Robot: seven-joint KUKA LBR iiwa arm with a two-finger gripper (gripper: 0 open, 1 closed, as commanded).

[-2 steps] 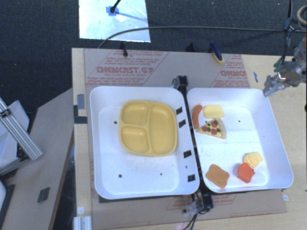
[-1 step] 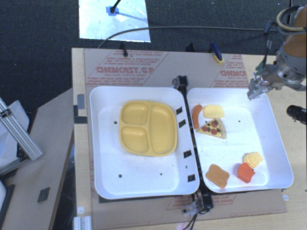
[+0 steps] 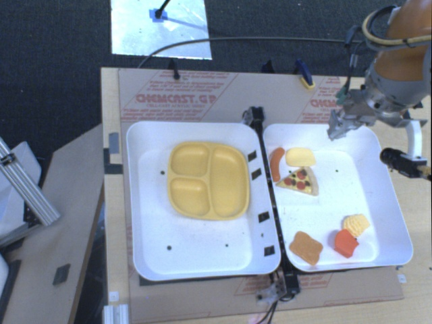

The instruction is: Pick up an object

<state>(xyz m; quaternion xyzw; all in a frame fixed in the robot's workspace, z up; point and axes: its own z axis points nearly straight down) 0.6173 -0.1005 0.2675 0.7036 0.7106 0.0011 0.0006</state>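
Where red CHEMCAST GP lettering shows on the brown board [image 3: 177, 98] under two white bins, gripper [image 3: 337, 128] hovering over right bin's [image 3: 388, 201] upper rim, its state impossible to tell, pizza-slice toy [image 3: 299, 181] mid-bin, open floor lower centre, yellow sectioned plate [image 3: 207, 180] in left bin [image 3: 145, 201].

My pale wooden surface [image 3: 74, 181] carries a clear sheet with red lettering [image 3: 196, 93], and on it two shallow white plastic bins [image 3: 152, 248] side by side.
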